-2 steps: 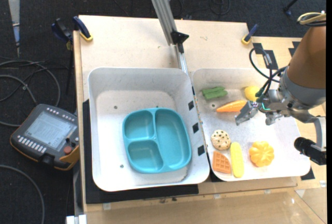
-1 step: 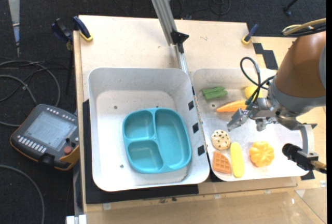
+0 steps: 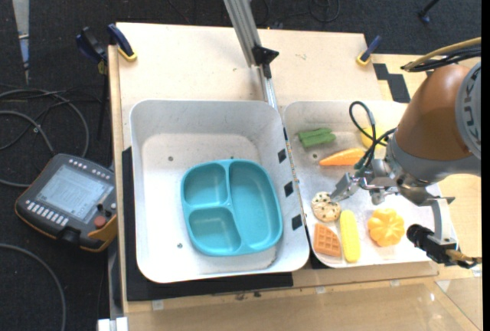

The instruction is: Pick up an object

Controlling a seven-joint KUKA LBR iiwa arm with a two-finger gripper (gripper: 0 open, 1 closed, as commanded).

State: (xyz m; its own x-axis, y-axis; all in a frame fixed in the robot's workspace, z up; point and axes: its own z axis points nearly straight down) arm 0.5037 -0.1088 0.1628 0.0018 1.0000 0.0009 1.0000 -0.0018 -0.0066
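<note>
target: cookie (image 3: 325, 208) likeliest, lying loose in right bin (image 3: 300, 116) beside waffle (image 3: 328, 240) and corn (image 3: 349, 235) | hand (image 3: 342, 189) just above-right of cookie, tilted down toward it, finger state cannot tell, nothing visibly held | carrot (image 3: 343, 158), green pod (image 3: 316, 137), orange piece (image 3: 385, 227) spread apart, reachable | left bin (image 3: 145, 168) holds teal tray (image 3: 230, 207)

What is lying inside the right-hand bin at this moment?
In the right bin: a green piece, a carrot, a cookie, a waffle, a corn cob and an orange piece. The arm covers the bin's right part.
</note>
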